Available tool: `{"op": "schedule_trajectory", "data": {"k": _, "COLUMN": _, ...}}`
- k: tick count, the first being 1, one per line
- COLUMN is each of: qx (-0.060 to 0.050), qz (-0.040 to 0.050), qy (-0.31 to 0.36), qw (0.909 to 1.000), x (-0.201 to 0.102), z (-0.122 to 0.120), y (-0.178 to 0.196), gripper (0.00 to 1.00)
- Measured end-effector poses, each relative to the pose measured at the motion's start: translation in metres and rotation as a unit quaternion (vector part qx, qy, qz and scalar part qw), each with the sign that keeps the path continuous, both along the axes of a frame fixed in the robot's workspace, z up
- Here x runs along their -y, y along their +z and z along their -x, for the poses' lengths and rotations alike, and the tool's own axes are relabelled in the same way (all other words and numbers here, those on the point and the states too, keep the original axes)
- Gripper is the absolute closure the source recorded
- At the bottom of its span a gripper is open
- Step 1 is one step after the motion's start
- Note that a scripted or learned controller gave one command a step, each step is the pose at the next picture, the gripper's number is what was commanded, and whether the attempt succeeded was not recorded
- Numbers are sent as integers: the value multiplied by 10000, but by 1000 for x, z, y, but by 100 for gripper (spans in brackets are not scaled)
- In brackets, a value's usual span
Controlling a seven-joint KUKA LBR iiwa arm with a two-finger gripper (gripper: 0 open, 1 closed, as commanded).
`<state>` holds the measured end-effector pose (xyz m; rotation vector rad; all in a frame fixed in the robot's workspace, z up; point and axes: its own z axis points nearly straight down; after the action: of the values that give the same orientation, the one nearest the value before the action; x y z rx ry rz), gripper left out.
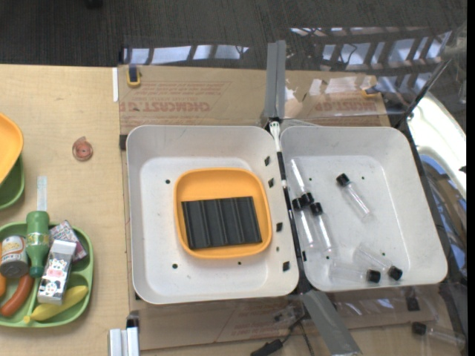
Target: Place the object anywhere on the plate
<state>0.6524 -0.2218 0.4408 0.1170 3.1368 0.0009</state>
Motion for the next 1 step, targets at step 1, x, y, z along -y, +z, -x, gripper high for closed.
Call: {"op": "schedule_trajectory", "data": {"k": 1, "qx": 6, "qz": 1, "qy": 1516, "qw": 9884, "x": 0, "z": 0, "y": 0, "gripper": 0}}
